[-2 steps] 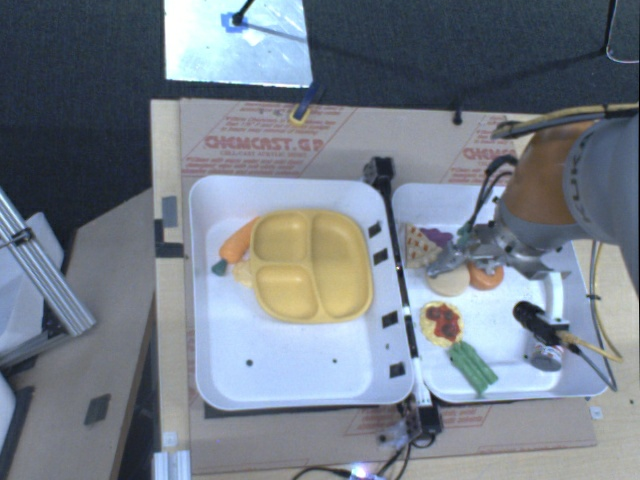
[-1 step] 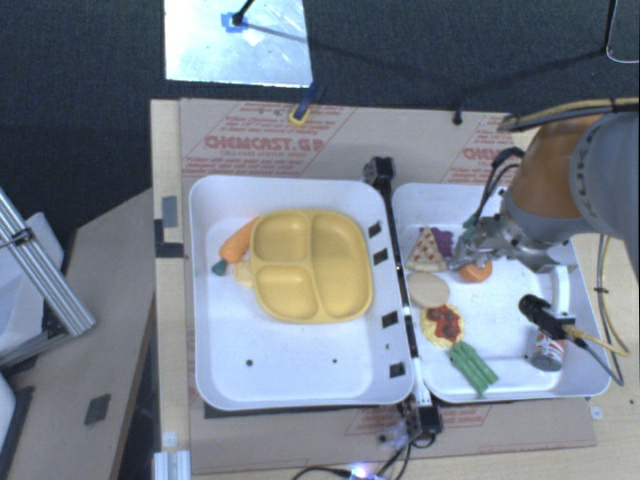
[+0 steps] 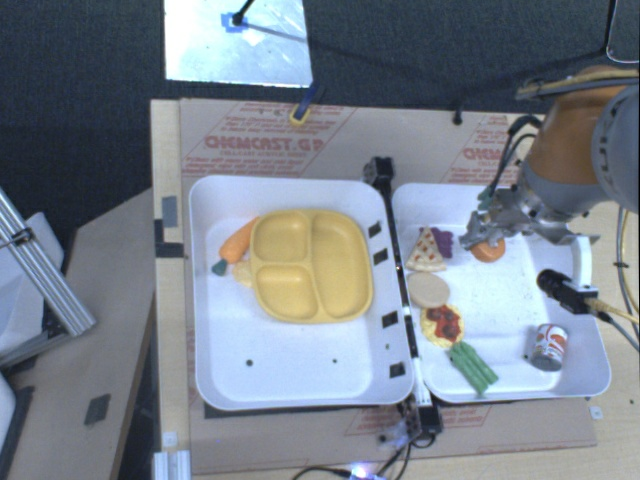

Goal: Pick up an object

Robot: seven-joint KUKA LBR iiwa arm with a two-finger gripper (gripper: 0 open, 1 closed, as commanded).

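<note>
Target, by judgement: orange disc [image 3: 489, 252], upper part of right bin [image 3: 590, 368], just under gripper [image 3: 484, 232]. Looks like small toy food, prob. light, stiff plastic, smooth and likely slippery; flat shape suggests gripping across the rim, edge to edge. Low profile means fingers must go nearly to bin floor. Partly covered by gripper, so exact shape unclear.

Gripper hangs right over disc, touching or nearly so; finger spacing cannot be made out, and no object seen between fingers.

Just left of disc: purple piece [image 3: 442, 240] and pizza slice [image 3: 427, 251], close enough to get nudged. Below these: tan round [image 3: 428, 289], then red-yellow piece [image 3: 442, 322], then green piece [image 3: 472, 366] near front wall. Can [image 3: 547, 346] at lower right corner, well apart from disc.

Left bin [image 3: 300, 378] holds yellow tray [image 3: 305, 265] w/ three compartments; carrot [image 3: 238, 239] beside tray's left edge, touching it.
</note>
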